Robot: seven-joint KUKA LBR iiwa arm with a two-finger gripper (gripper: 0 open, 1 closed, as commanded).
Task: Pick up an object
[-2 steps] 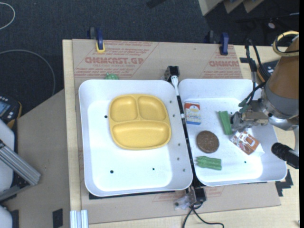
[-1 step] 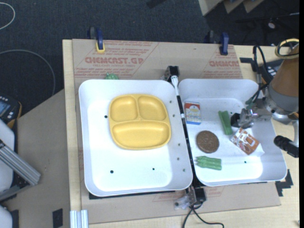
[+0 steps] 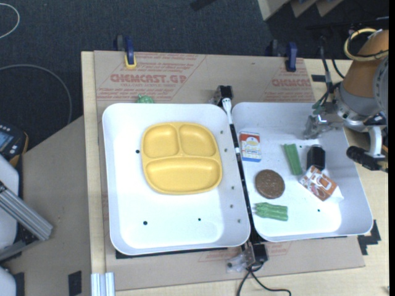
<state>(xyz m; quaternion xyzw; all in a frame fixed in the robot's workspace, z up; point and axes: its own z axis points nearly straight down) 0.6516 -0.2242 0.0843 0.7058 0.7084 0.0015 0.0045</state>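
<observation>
Right bin (image 3: 345, 224), nearest its front rim: a green pod (image 3: 271, 211) lies flat. Just behind it sits a brown disc (image 3: 270, 184), close to the divider between the bins. To the disc's right a red-and-white packet (image 3: 320, 184) lies tilted. Behind the packet a small black item (image 3: 316, 158) rests on the bin floor, with a green stick (image 3: 292, 158) just to its left, lying lengthwise. Further left, near the divider, a white-and-red box (image 3: 250, 146) lies flat.

Left bin (image 3: 123, 227): a yellow tray (image 3: 181, 157) with three compartments sits in the rear half, nothing seen in its compartments.

Far right: the gripper (image 3: 316, 123) is over the right bin's rear area, near the black item but apart from it. Grip condition cannot be determined from this view. No object is seen held; all items rest in the bins
</observation>
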